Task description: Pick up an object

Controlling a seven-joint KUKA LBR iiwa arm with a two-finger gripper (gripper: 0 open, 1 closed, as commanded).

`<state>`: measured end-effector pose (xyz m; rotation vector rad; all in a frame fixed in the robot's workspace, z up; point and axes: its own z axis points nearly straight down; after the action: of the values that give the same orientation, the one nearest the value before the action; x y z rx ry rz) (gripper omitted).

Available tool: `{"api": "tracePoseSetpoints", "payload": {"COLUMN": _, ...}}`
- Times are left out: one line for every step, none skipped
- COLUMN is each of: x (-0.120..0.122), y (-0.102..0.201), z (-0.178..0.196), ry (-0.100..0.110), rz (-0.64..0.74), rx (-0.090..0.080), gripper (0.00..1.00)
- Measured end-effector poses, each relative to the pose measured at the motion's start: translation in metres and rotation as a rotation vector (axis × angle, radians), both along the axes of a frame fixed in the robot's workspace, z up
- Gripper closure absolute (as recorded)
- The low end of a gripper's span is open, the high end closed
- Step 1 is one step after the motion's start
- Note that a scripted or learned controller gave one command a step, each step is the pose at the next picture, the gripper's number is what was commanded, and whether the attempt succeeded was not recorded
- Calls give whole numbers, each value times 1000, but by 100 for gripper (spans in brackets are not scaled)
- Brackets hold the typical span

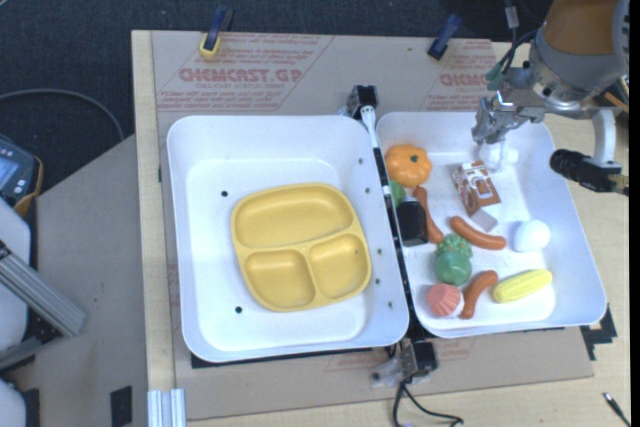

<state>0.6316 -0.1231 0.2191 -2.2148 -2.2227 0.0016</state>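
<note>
The pincer [492,137] hangs over the far end of the right bin [575,215]; its opening state cannot be determined. Just beside it lies a small carton [474,185]. An orange pumpkin [408,164], sausage [478,233], white egg [531,236] and corn cob [522,286] occupy the same bin. The left bin [195,215] contains a yellow divided tray [298,243].

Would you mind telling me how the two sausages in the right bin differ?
The upper sausage lies near the bin's middle, running from upper left to lower right, just below the small carton. The lower sausage sits nearer the front edge, curved, slanting the other way between the strawberry and the corn. The lower one looks slightly darker. Both are reddish-orange toy foods lying flat.
</note>
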Motion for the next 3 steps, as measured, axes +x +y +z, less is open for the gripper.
{"api": "tracePoseSetpoints", "payload": {"x": -25, "y": 39, "z": -6, "ry": 1, "rz": 0, "rx": 1, "gripper": 100}}
{"api": "tracePoseSetpoints", "payload": {"x": -61, "y": 81, "z": 7, "ry": 1, "rz": 0, "rx": 1, "gripper": 100}}
{"api": "tracePoseSetpoints", "payload": {"x": -94, "y": 126, "z": 16, "ry": 0, "rz": 2, "rx": 1, "gripper": 100}}
